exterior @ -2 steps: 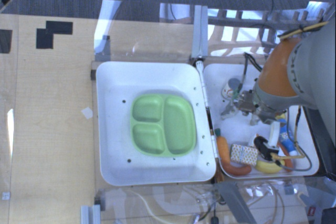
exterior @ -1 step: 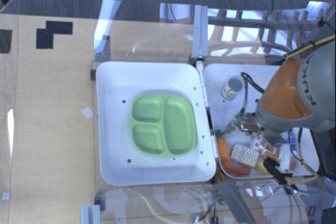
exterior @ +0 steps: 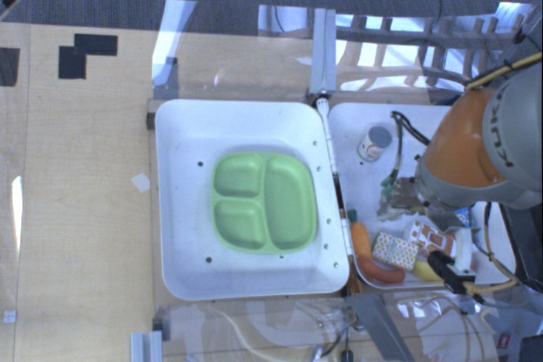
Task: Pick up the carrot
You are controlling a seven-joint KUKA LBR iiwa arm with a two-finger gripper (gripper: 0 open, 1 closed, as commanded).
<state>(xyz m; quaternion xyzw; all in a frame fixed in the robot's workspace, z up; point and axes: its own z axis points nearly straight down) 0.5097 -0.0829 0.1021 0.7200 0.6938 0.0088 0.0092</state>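
Note:
The carrot (exterior: 361,240), short and orange, lies in the right bin (exterior: 348,127) near its front left corner, close to the wall between the two bins. My gripper (exterior: 395,197) hangs over the middle of that bin, a little to the right of the carrot and farther back. It sits under the grey and orange wrist, which covers much of it. I see nothing held in it.
Just in front of the carrot lies a red sausage-shaped item (exterior: 382,272), with a checkered packet (exterior: 394,250), a patterned box (exterior: 424,231) and a yellow item (exterior: 428,270) to its right. A small can (exterior: 372,142) stands farther back. The left bin (exterior: 182,182) holds a green divided plate (exterior: 263,201).

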